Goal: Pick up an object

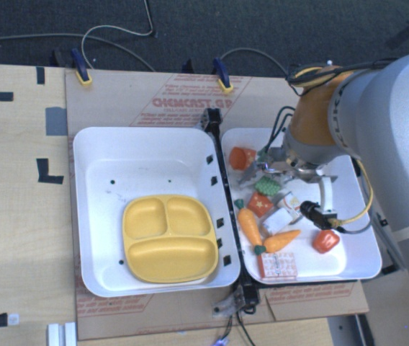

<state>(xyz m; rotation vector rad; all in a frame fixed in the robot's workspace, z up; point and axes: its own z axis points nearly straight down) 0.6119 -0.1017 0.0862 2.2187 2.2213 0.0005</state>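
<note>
Looming largest at the frame's right, the grey arm [388, 121] with its glossy orange band [316, 117] reaches down into the right bin [359, 262], and its hand [291, 171] sits over the toys at the bin's upper middle. Whether the hand is spread or closed I cannot tell, nor whether it has hold of anything.

Toys lie loose in the right bin. A ridged green piece [267, 187] lies just at 7 o'clock of the hand. A rounded orange-red piece [242, 157] sits at 9 o'clock of the hand, near the bin's left wall. A small red piece [259, 204] lies below the green one. Two smooth, tapered carrots follow: one [250, 226] slanting by the left wall, one [280, 241] at 4 o'clock of it. A red tomato [325, 241] rests at 3 o'clock of the carrots. A flat red-and-white card [278, 265] lies at the bin's 6 o'clock edge.

Across the divider, the left bin [96, 157] holds a yellow plastic tray [170, 238] with three compartments and rounded corners. Both bins rest on brown cardboard [183, 99] clamped to the pale wooden counter [10, 215].
</note>
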